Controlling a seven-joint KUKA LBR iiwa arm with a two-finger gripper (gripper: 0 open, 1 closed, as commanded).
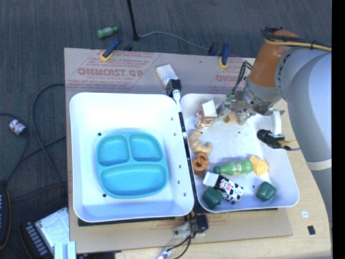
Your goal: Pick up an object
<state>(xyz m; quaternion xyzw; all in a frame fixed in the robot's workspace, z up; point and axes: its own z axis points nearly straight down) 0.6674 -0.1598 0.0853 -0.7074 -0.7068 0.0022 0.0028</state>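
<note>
My gripper hangs low over the far end of the right bin, close to its back rim. Just left of it stands a small white and brown box. Nearer in the same bin lie a croissant, a brown pretzel ring, a green bottle, a yellow piece, a black-and-white cow-patterned toy and two dark green pieces. Nothing is seen held in the gripper.
The left bin holds a blue divided plate. A white-headed tool lies at the far end of the ridge between the bins. Blue and yellow clamps grip the board's far edge. A green bottle lies on the floor.
</note>
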